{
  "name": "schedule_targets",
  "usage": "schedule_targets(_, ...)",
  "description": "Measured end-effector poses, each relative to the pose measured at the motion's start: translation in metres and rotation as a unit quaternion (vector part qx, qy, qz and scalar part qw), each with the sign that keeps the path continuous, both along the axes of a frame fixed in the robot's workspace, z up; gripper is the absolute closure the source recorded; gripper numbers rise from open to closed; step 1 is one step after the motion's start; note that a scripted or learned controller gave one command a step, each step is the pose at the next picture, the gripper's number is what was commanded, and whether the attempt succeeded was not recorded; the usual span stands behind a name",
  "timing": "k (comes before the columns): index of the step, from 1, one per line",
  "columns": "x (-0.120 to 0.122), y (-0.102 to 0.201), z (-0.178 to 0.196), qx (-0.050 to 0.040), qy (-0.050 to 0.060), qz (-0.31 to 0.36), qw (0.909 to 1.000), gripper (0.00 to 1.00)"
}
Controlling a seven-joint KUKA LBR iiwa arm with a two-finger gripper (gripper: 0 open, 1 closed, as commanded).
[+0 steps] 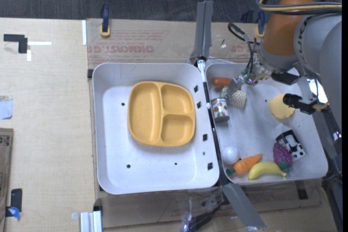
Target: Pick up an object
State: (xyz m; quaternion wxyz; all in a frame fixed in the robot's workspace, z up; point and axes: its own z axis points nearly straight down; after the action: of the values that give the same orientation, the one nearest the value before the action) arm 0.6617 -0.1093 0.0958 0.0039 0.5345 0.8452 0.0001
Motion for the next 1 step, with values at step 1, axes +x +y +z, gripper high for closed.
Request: schedule_targets(1, 0.0001, 0.0013, 0.0, -0.001, -0.001, 0.018, 0.9998, 0.0)
